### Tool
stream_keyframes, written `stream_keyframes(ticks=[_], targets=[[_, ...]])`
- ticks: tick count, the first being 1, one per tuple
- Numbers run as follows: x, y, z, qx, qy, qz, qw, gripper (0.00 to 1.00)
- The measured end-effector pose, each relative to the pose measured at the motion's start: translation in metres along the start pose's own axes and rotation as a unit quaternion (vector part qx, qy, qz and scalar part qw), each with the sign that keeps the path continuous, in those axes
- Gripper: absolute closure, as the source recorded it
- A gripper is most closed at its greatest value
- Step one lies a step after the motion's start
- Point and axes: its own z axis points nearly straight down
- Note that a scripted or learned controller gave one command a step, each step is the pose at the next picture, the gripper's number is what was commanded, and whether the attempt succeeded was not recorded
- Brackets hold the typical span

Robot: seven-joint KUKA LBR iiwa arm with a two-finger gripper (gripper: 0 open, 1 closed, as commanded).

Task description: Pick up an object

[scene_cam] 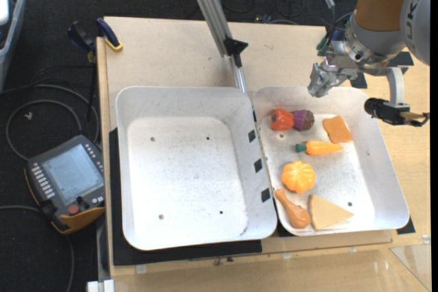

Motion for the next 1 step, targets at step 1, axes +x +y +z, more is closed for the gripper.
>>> stream_keyframes(ticks=[1], targets=[[0.0568,0.0109,-0.0033,-0.001,0.000,0.000,1.0000,1.00]])
